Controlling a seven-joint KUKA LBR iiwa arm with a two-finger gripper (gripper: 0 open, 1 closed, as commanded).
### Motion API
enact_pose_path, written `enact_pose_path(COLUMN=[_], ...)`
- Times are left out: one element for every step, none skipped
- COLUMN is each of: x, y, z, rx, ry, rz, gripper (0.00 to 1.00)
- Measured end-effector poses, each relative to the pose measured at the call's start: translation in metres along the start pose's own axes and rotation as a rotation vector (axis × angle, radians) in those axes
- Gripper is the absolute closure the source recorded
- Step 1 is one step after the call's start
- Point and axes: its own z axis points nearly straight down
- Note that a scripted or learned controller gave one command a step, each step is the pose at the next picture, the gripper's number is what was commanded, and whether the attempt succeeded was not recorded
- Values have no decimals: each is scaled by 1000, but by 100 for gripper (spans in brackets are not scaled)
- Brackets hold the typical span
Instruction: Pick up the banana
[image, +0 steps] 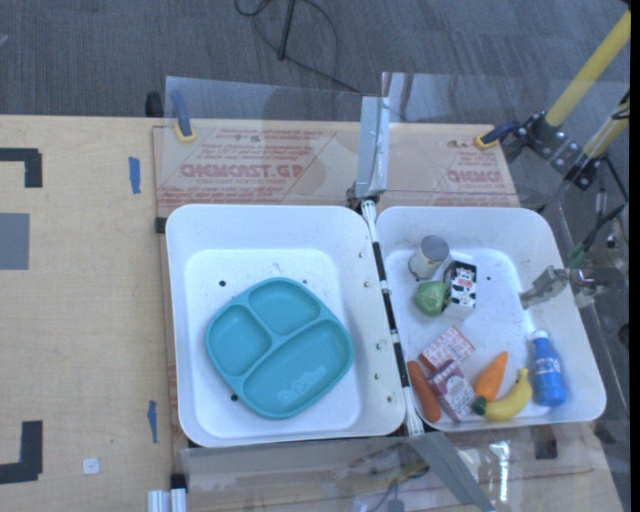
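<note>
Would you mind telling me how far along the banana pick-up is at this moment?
Nothing looks done yet: the banana lies in the right bin, near its front edge, between the carrot and the blue bottle. In hand: the gripper sits at the bin's right side, well back from the banana, with nothing seen in it. Left: reaching the banana, grasping it and lifting it out.

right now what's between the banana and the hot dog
In the camera view, the carrot and a small red-and-white packet lie between the banana and the hot dog.
</note>
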Motion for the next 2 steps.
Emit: enact_pose_path(x=[45, 3], y=[-40, -45], z=[115, 116], rx=[-9, -10], ry=[-1, -5], rz=[106, -206], gripper=[0, 0])
